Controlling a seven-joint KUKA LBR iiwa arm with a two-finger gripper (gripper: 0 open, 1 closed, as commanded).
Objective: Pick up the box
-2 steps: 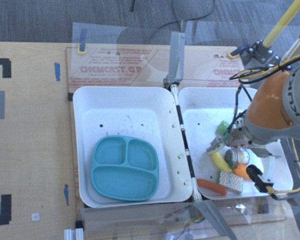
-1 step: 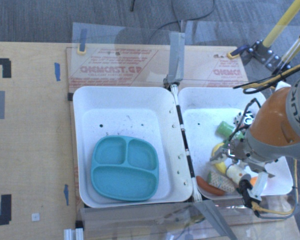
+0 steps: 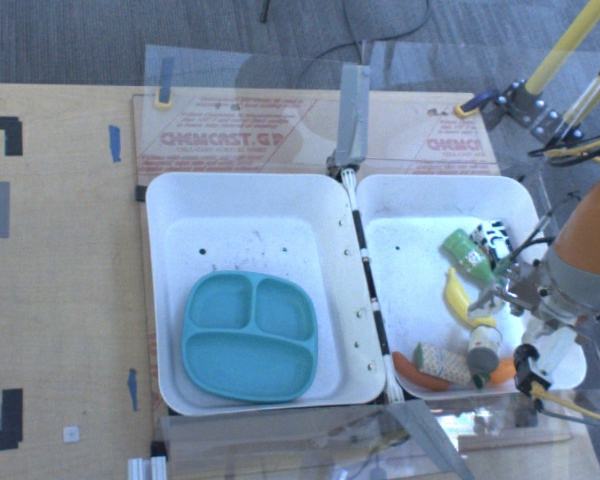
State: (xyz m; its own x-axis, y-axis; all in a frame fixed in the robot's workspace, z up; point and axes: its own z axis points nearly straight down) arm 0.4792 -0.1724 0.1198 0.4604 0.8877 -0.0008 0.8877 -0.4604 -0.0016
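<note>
The box (image 3: 467,252) is small and green with a white label, and it lies tilted in the upper right part of the right bin (image 3: 410,208). My gripper (image 3: 500,298) reaches in from the right and hangs low over the bin's right side. It is just below and to the right of the box, close to the banana (image 3: 457,296). I see nothing held by the gripper.
A black-and-white toy (image 3: 494,235) touches the box's right side. A small jar (image 3: 483,339), a corn cob (image 3: 448,362), a carrot (image 3: 418,370) and an orange piece (image 3: 503,371) crowd the right bin's front edge. The left bin (image 3: 180,208) holds a teal divided plate (image 3: 250,335).
</note>
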